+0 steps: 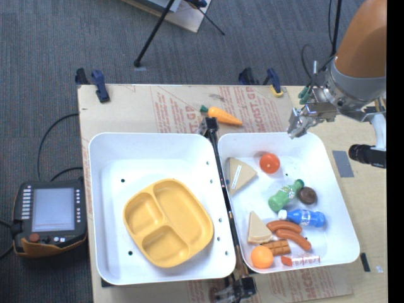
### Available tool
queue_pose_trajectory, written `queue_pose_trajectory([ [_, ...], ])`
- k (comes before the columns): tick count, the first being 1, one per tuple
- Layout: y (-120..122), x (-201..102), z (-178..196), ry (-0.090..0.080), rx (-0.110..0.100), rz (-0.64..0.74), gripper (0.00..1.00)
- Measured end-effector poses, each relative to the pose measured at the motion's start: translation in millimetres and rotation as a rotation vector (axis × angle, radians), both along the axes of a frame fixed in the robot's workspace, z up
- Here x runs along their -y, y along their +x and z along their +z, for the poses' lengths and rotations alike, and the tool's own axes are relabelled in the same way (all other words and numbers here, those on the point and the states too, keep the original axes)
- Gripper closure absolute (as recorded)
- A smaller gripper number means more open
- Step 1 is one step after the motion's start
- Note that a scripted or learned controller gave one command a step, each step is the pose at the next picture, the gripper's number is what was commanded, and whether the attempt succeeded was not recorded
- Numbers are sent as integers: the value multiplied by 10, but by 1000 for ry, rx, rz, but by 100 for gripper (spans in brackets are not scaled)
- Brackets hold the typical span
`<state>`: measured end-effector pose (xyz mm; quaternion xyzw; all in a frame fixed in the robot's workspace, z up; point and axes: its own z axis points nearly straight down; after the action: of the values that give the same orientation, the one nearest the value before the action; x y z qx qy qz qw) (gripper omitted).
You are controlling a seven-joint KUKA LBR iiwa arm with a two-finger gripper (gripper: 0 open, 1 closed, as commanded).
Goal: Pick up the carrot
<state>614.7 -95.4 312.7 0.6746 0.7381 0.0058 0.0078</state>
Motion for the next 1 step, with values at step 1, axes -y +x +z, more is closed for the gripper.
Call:
queue_pose_trajectory([
  [1,294,-654,-436,6,-24,-37,100],
])
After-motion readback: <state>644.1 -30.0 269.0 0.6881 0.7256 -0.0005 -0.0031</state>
